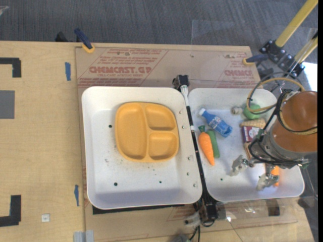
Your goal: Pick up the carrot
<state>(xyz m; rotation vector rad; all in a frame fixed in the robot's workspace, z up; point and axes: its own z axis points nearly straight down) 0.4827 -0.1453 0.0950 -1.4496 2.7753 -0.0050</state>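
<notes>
I saw the two-finger metal gripper (251, 172) low in the right shallow white plastic bin (222, 190), at about four o'clock in the view. Its two silvery fingertips (237, 165) stood spread apart, jaws open, with bare bin floor between them and nothing gripped. The grey arm with the orange band (298, 121) rose over it from the right edge, hiding part of that bin.

The small orange plastic carrot (206, 147) lay at nine o'clock from the gripper, well apart from it, near the bin's left wall, its tip pointing toward five o'clock. A dark green elongated toy piece (214, 141) lay touching the carrot along its right side. At twelve o'clock from the carrot sat the small blue plastic bottle with a white cap (216, 122), tilted, cap toward ten o'clock.

At twelve o'clock from the gripper, part-hidden by the arm, I noted a dark red packet-like item (249, 133), a tan piece (254, 123) and a light green rounded toy (252, 109); I could not tell what they were. A small orange object (273, 173) lay just at three o'clock of the fingers.

The left shallow white plastic bin (96, 175) held the yellow-orange three-compartment plastic plate (147, 131), lying flat near its centre. Both bins rested on the brown cardboard sheet (151, 64) on the light wooden bench (35, 150).
</notes>
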